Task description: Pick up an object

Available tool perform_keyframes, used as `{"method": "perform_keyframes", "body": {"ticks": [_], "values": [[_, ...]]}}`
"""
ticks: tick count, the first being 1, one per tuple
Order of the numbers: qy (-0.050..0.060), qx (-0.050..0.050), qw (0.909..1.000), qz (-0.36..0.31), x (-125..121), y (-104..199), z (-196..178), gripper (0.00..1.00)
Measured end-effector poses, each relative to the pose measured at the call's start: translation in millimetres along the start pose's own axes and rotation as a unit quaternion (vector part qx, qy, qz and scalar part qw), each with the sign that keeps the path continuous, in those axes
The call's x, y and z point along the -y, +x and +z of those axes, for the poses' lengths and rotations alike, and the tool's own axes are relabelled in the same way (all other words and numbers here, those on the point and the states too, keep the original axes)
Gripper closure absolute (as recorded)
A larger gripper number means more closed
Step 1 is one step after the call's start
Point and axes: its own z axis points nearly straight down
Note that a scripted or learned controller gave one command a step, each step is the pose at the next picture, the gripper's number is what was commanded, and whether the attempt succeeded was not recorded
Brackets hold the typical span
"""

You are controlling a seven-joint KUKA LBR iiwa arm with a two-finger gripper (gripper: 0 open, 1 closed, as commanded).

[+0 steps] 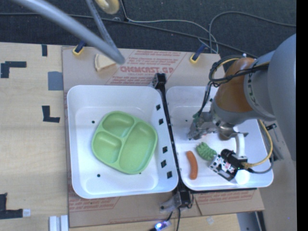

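Bench: cardboard mat (144, 66) under two white bins (77, 129); jaws' state unclear

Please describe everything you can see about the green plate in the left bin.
The plate is light green, looks like smooth plastic, and has a rounded, squarish outline with a raised rim. Ridges divide it into three compartments: two smaller ones toward its upper left and one larger toward its lower right. All three hold nothing. It lies flat, right side up, turned at an angle, near the middle of the left bin, resting on the floor. Nothing else touches it.
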Motion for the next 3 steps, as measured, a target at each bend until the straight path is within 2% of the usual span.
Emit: {"method": "perform_keyframes", "body": {"ticks": [3], "values": [[-0.001, -0.001, 1.0000, 0.000, -5.8, 2.6, -137.9, 1.00]]}}
